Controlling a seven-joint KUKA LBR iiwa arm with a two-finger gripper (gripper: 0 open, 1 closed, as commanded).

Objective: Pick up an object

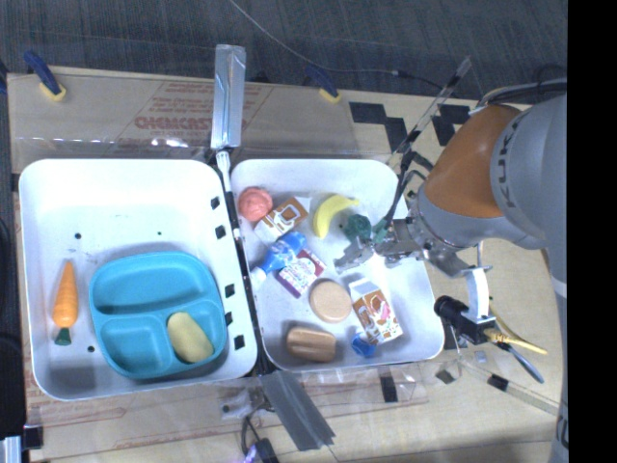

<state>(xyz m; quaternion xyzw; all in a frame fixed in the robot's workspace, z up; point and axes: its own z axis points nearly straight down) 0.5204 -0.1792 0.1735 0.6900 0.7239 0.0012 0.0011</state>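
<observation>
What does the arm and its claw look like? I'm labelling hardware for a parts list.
The arm is bulky, rounded and grey, with a broad orange band above the wrist. Thin dark cables run along it. The claw is small, metallic grey, with slim fingers.

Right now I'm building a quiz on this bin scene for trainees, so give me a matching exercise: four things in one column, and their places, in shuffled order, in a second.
Things:
1. carrot
2. banana
3. potato
4. gripper

Places:
A. in a lower compartment of the blue tray
B. in the right bin, just above the small carton
C. near the right bin's far edge
D. on the left bin's floor, left of the tray

Pairs: 1-D, 2-C, 3-A, 4-B
</observation>
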